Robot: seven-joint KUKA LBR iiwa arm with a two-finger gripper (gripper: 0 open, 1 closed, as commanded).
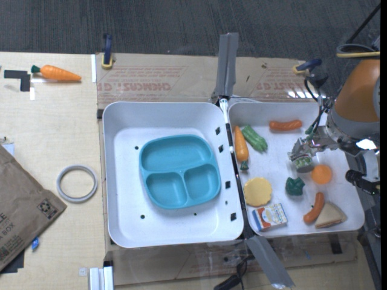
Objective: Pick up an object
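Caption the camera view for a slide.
Gripper hovers over toy food in the right bin; blue tray fills the left bin.

In the right bin [357,219] I see the pickable toys scattered on the white floor. A carrot [241,145] lies lengthwise against the left wall, with a green pepper [254,138] slanting just beside it. A red sausage [285,125] lies flat near the far wall. A yellow disc [258,191] lies flat left of centre, and a small carton [269,217] lies face up near the front wall. A dark green piece [295,186] sits mid-bin, an orange ball [321,174] to its right. A second sausage [314,208] slants toward the front, touching a tan wedge [331,215] in the front right corner.
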